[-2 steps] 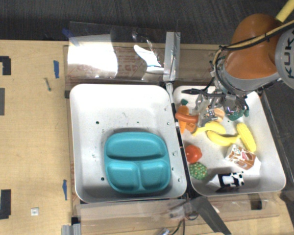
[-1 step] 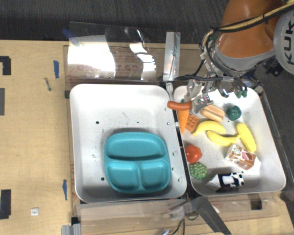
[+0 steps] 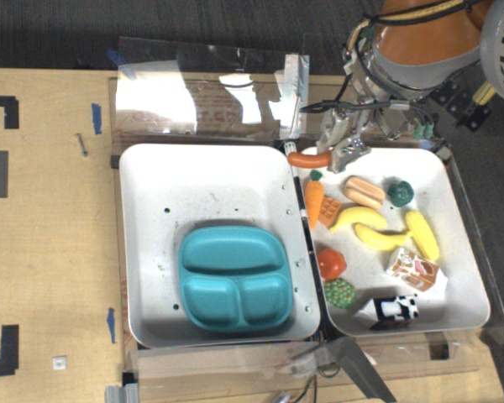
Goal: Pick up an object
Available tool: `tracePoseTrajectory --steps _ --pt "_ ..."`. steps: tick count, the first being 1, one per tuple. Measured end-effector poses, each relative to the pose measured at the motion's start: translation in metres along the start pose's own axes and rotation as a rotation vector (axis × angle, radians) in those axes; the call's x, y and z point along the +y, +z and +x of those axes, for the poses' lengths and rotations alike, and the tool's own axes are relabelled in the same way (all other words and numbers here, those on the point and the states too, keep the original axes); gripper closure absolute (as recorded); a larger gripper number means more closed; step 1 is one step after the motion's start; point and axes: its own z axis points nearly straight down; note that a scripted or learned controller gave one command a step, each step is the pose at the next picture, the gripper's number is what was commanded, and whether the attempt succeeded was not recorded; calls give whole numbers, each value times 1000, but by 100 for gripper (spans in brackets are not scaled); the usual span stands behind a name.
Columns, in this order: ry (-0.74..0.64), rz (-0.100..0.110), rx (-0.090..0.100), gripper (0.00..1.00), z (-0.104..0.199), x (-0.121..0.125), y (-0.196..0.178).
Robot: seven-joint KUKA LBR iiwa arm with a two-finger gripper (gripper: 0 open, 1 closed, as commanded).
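Teal tray [image 3: 233, 277] in left bin [image 3: 151, 183]

No legible text, labels or numbers anywhere.

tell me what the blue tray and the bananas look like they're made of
The blue tray looks like moulded plastic: one even teal colour, rounded compartments and a soft matte sheen. The bananas look like toy plastic too, smooth and uniformly yellow with a faint gloss, though rubber or foam cannot be ruled out from this view.
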Motion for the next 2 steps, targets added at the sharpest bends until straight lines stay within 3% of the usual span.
tracePoseTrajectory --steps 1,2 --pt "-197 -3 8 100 75 25 13" --pt "-404 -2 3 100 28 -17 -8"
